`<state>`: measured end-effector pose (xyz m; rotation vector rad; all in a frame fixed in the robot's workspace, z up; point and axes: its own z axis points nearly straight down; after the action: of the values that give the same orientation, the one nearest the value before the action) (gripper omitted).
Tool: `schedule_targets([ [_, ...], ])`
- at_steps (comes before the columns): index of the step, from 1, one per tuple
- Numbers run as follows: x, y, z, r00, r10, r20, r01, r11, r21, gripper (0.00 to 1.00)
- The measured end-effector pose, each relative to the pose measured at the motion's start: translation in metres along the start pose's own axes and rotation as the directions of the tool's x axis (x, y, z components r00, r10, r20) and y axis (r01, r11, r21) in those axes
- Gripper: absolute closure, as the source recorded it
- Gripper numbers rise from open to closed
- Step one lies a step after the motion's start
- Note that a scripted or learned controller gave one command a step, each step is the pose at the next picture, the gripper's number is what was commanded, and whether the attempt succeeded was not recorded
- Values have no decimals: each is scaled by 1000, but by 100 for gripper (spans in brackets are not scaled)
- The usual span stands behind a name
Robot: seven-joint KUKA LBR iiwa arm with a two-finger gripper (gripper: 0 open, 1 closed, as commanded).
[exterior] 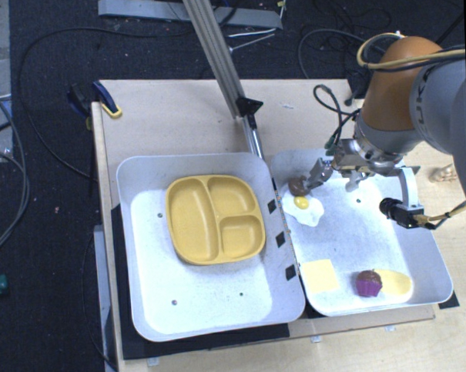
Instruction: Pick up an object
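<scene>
Fried egg toy (306,209) lies in the right bin (421,258), unlifted; the gripper (310,182) hovers just above it. Whether it grips anything, I cannot tell; the pick remains undone.

Dark carpet floor (51,266) w/ loose black cables (36,90) (left), pale wood bench (176,118)

Right white bin (421,246): open floor mid-bin. Obstacles: white-and-yellow fried-egg toy (304,209) at far-left corner; yellow cheese square (320,275) and purple round piece (368,283) along near wall.
</scene>
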<state>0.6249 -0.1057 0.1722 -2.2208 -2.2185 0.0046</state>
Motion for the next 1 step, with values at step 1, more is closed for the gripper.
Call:
schedule_targets([
  [1, -4, 9, 50, 1000, -1, 0, 1, 1000, -1, 0],
])
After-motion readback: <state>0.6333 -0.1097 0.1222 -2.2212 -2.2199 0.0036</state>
